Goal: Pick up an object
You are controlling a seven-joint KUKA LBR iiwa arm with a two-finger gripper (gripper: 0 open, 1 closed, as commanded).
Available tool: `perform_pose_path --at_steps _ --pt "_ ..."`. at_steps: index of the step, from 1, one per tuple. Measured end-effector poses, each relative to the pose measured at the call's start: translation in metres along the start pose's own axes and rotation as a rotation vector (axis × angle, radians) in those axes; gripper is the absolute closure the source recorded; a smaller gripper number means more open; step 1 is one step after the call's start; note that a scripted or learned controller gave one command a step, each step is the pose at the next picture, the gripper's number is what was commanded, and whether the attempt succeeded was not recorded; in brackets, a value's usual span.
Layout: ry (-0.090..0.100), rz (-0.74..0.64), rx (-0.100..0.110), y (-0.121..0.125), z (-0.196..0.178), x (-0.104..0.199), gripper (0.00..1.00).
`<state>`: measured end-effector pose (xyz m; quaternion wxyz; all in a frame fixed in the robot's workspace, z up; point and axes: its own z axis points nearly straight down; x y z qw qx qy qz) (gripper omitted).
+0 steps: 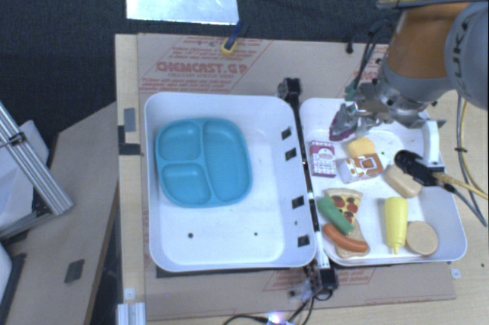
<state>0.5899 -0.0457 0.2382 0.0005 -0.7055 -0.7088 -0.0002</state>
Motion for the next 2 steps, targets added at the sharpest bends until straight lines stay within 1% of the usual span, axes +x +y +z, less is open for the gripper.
perform_pose_path --at_steps 1,2 --pt "0.001 -0.002 0.003 -0.040 0.017 0.032 1.00" --pt "0.001 -0.002 0.001 -0.079 0.007 0.055 1.00"
